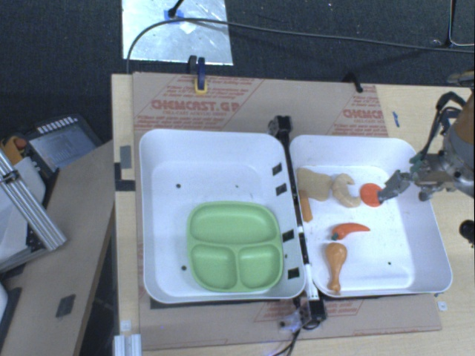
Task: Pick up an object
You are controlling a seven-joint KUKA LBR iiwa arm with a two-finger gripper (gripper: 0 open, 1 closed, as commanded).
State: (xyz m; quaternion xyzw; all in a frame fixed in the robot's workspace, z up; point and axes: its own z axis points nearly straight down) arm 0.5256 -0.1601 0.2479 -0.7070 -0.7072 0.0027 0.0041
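Left bin [159, 162]: green tray [234, 245], three compartments, toward near side. Right bin [423, 265], left to right: orange stick [305, 205] along left wall; beige slab [316, 184] far-left; drumstick [335, 265] near side; pale curved piece [344, 189] just beside slab; red chili [350, 230] mid-bin; orange-red round piece [370, 194] right of curved piece. Gripper [391, 187] enters from right, low, tip at round piece's right edge. Contact unclear. Fingers' spread: cannot tell.
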